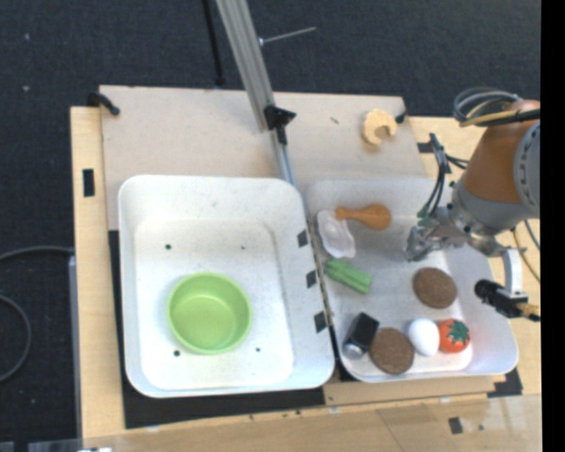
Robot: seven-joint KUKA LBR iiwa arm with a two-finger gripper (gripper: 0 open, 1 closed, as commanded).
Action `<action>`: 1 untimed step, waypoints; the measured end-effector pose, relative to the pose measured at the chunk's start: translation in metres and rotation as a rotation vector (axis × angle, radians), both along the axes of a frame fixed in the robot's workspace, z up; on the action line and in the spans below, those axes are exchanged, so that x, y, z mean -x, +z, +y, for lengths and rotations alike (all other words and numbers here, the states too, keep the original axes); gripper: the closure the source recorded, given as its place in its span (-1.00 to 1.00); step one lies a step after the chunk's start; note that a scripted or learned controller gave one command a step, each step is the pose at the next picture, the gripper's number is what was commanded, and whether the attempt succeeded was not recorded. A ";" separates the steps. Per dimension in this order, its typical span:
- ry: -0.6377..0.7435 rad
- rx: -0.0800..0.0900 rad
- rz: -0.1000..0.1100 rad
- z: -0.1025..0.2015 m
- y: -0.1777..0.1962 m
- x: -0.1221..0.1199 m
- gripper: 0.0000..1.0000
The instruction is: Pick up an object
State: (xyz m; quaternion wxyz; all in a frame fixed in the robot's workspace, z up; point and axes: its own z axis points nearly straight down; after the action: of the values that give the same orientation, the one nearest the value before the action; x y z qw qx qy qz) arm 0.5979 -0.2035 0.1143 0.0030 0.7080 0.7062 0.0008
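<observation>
— Along the near rim of the right bin point(494, 361)?
— Four in a row: black block point(363, 332), speckled disc point(392, 349), white egg point(423, 335), red tomato toy point(455, 335) toward the near right corner. Packed close, hard to get into.

— One step back from there?
— Brown puck point(435, 287), flat on the floor of the bin, nearer the right wall, clear all round. Round, so no long axis to line up on. Green stick point(348, 276) over by the left wall, lying aslant.

— And the gripper point(424, 243)?
— Mid-bin, just beyond the puck on the far-rim side. Parted or clenched: cannot tell, too dark and small here. Nothing visibly held.

— Likeliest pick, then?
— Probably the puck: nearest by far, lying just toward the near rim and a touch right. Needs only a short shift and a drop.

— In the way?
— Little. Clear cup point(335, 234) and wooden scoop point(365, 217) off to the left, apart, the scoop's length running across the bin.

— Farther off?
— Green bowl point(209, 313) in the left bin point(132, 205); tan lump point(379, 125) on the bench point(188, 130) past the far rims.
</observation>
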 end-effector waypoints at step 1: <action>0.001 0.000 -0.003 -0.007 0.064 -0.003 1.00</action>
State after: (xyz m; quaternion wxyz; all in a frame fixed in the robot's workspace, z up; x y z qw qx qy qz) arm 0.6010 -0.2102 0.1784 0.0041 0.7077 0.7065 0.0017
